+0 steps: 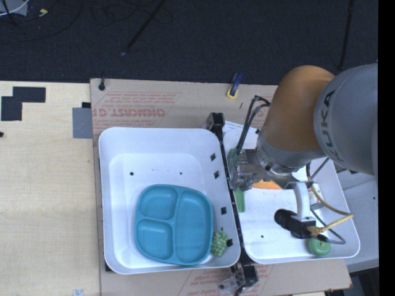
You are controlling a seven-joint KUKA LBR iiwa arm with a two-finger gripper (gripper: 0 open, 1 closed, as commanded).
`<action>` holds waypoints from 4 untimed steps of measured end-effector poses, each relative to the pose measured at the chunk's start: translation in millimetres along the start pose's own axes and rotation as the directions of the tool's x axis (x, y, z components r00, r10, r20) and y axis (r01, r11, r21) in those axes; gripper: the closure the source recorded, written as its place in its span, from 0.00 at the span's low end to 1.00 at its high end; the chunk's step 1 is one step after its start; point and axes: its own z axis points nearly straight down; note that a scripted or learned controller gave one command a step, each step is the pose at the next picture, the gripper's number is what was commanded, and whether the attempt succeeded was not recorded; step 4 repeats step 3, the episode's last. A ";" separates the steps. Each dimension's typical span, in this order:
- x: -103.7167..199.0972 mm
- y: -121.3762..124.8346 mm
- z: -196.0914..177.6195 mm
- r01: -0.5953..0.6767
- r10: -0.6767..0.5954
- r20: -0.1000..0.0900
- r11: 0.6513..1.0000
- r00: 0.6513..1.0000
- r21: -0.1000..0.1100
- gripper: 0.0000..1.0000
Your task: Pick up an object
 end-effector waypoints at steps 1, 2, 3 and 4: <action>22.2 9.8 6.0 -0.002 0.002 0.002 1.000 1.000 0.000 1.00; 30.6 8.0 -9.5 -0.002 0.002 0.002 1.000 1.000 -0.001 1.00; 36.0 4.7 7.8 -0.002 0.002 0.003 1.000 1.000 0.002 1.00; 36.0 4.7 7.8 -0.002 0.002 0.003 1.000 1.000 0.002 1.00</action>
